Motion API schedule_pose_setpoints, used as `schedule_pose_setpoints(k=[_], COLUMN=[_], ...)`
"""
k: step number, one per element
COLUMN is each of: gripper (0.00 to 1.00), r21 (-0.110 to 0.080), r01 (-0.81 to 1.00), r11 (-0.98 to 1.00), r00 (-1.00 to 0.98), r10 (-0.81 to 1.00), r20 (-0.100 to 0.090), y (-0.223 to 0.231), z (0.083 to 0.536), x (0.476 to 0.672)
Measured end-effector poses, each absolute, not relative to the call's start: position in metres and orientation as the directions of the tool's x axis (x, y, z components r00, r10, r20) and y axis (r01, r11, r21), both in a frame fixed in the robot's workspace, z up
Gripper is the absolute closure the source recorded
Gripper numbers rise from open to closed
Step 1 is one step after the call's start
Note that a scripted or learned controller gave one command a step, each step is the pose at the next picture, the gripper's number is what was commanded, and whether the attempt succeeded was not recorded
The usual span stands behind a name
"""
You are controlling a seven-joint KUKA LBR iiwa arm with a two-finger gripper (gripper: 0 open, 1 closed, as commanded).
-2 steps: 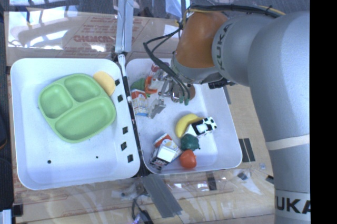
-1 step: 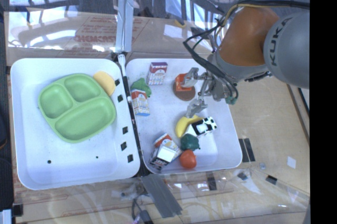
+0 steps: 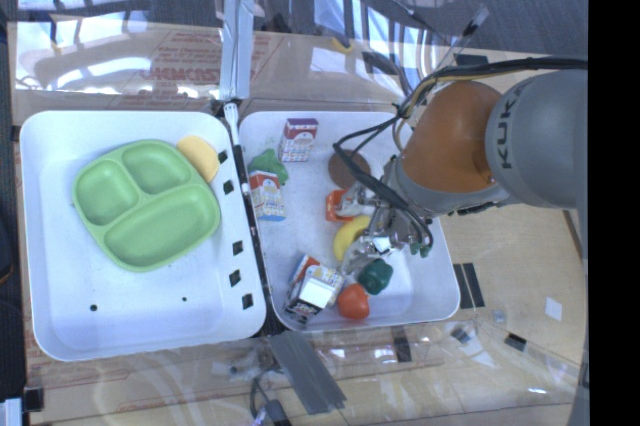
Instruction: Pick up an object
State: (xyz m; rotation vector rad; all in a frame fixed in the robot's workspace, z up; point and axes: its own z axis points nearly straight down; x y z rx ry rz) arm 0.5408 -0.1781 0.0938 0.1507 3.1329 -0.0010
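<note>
green divided plate (image 3: 147, 204) and yellow piece (image 3: 199, 155) in left bin (image 3: 50, 314).

One fixed cam, above the bench (image 3: 520, 244), looking down at a slant. Mid-range: both bins fit in frame, left bin (image 3: 60, 314) and right bin (image 3: 440, 299). Arm (image 3: 530, 139) enters from frame right, gripper (image 3: 385, 239) over the right bin, left bin off to its far side.

You had bright, even light; window glare streaked the clear panel (image 3: 150, 49) behind the bins; focus slightly soft.
</note>
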Motion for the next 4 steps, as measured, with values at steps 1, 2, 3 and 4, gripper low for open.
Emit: schedule_pose_setpoints(k=[1,2,3,4], gripper=[0.00,0.00,1.00,0.00], r21=[-0.003,0.000,0.001,0.000], r01=[0.337,0.331,0.324,0.323], r11=[0.941,0.944,0.946,0.946], r00=[-0.941,-0.944,-0.946,-0.946], r10=[0.337,0.331,0.324,0.323], r20=[-0.005,0.000,-0.002,-0.002], y=[-0.122,-0.107,-0.106,-0.106], z=[0.093,0.092,0.103,0.102], x=[0.519,0.552,0.554,0.553])
